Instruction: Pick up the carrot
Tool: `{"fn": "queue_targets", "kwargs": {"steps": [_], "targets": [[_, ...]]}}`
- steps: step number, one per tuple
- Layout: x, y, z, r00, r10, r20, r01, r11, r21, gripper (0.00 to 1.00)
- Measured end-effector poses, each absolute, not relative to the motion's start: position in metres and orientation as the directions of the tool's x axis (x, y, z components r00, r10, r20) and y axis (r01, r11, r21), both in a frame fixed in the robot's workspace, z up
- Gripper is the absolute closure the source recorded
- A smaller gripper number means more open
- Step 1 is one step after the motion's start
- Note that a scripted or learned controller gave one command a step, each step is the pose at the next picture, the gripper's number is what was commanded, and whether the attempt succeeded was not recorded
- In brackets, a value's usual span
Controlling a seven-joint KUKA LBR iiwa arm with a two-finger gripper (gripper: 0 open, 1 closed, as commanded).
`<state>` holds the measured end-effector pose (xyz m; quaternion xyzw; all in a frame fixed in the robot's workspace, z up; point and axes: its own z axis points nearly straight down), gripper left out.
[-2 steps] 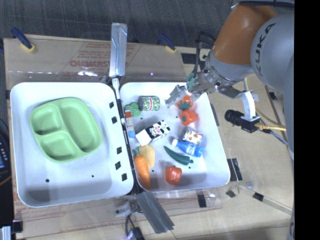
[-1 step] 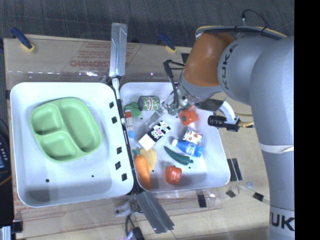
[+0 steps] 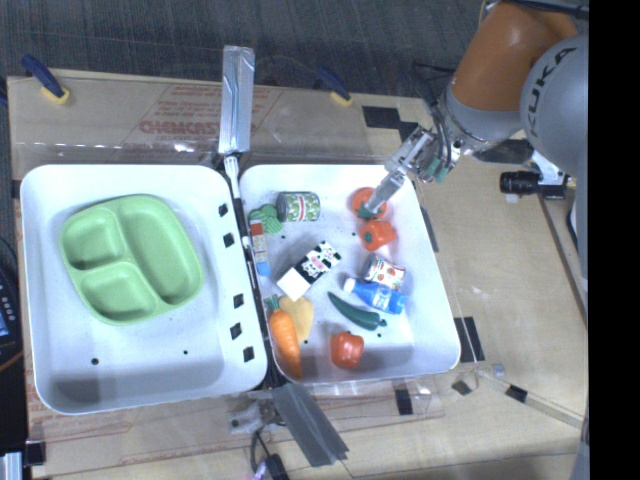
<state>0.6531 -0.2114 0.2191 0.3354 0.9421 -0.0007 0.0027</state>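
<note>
The orange carrot (image 3: 285, 340) lies in the right bin (image 3: 432, 298), close to its front left corner, against the divider wall. A yellow item (image 3: 300, 314) touches its upper side. My gripper (image 3: 377, 204) reaches in from the upper right and hangs low over the far right part of that bin, right at a red tomato (image 3: 360, 200). It is far from the carrot, roughly the bin's whole depth away. Nothing can be made out in its grasp.
The right bin also holds a green can (image 3: 297, 206), a second tomato (image 3: 378, 234), a cow-print box (image 3: 320, 260), a white block (image 3: 293, 284), a blue bottle (image 3: 377, 295), a dark green vegetable (image 3: 355, 315) and a red pepper (image 3: 346, 349). The left bin holds a green divided plate (image 3: 130, 256).
</note>
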Motion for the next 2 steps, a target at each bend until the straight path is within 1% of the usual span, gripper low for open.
{"fn": "queue_targets", "kwargs": {"steps": [1, 2], "targets": [[0.650, -0.208, 0.151, -0.817, 0.576, 0.003, 0.576, 0.817, -0.001, 0.00], [0.647, -0.209, 0.259, -0.825, 0.565, -0.007, 0.565, 0.825, 0.002, 0.00]]}}
